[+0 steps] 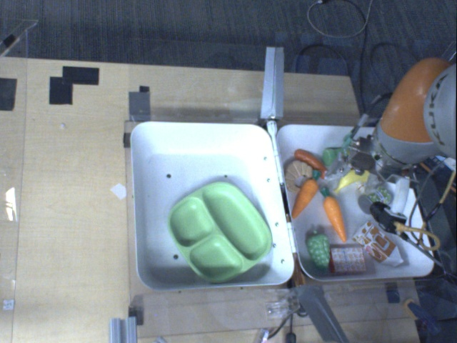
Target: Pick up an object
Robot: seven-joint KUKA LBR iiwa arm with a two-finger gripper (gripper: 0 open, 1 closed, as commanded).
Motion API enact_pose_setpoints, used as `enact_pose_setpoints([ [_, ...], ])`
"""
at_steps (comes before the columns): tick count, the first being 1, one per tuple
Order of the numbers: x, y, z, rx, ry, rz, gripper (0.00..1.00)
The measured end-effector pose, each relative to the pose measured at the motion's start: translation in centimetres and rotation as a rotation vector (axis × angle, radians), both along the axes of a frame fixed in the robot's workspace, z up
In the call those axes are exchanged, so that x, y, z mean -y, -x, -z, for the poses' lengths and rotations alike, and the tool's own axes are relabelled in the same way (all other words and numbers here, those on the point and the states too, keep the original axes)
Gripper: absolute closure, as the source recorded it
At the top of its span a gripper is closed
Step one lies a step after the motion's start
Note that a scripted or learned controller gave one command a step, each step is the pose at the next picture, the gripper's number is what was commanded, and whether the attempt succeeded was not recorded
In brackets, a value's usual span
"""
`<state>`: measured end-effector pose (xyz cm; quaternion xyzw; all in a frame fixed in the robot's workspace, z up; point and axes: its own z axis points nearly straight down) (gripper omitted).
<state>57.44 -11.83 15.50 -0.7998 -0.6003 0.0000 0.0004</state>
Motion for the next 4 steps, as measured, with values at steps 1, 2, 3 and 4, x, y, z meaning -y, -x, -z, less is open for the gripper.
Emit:
enact_pose_setpoints([
  [1, -2.4, 0.5, 4.6, 0.034, 0.007, 0.066, 0.0],
  [2, -1.4, 5.5, 6.6, 0.015, 0.001, 0.088, 0.0],
  [3, -1.5, 5.2, 5.4, 0.022, 0.0, 0.087, 1.0],
  [4, -8.7, 2.0, -9.1, 0.004, 0.0, 0.241, 1.0],
])
